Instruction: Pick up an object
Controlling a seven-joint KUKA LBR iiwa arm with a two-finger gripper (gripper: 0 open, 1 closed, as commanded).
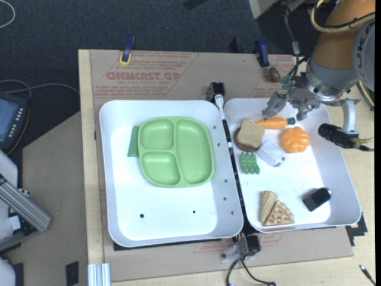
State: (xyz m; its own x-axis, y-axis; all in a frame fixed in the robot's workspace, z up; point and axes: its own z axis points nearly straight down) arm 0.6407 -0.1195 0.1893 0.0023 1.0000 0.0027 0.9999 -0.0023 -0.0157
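Orange plastic carrot [273,123] lies under our gripper [288,105], whose jaws stand spread, ready to straddle it

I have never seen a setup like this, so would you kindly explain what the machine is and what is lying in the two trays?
This is one camera fixed above a bench, looking down at a slant. The grey and orange robot arm reaches in from the right, and its gripper hangs open just above a toy carrot, holding nothing. The right bin has the carrot, a bread piece, an orange pumpkin-like toy, a small green item, a pizza slice and a black block. The left bin holds a green divided plate.
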